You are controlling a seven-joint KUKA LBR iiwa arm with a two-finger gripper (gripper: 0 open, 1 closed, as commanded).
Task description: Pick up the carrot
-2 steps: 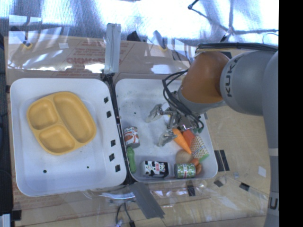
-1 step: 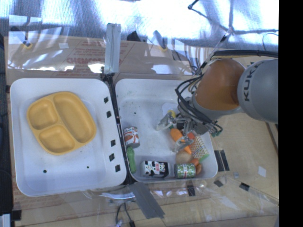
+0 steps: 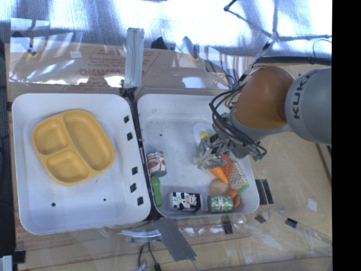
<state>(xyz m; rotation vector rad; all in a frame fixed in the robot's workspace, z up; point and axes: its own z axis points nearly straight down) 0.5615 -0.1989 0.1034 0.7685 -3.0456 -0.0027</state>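
The carrot (image 3: 221,172) is a short orange wedge lying in the right bin (image 3: 169,123), near its right wall. My gripper (image 3: 207,154) hangs low over the bin, just up and left of the carrot and touching or nearly touching its upper end. The grey arm with its orange band (image 3: 262,103) reaches in from the right and hides the bin's right rim. Nothing is visibly lifted off the floor of the bin.
Close around the carrot lie a netted packet (image 3: 239,176), a beige lump (image 3: 219,187), a green can (image 3: 221,204) and a cow-patterned carton (image 3: 185,201). A small tin (image 3: 156,164) and a green item (image 3: 156,189) sit by the divider. A yellow divided plate (image 3: 73,145) lies in the left bin (image 3: 34,208).
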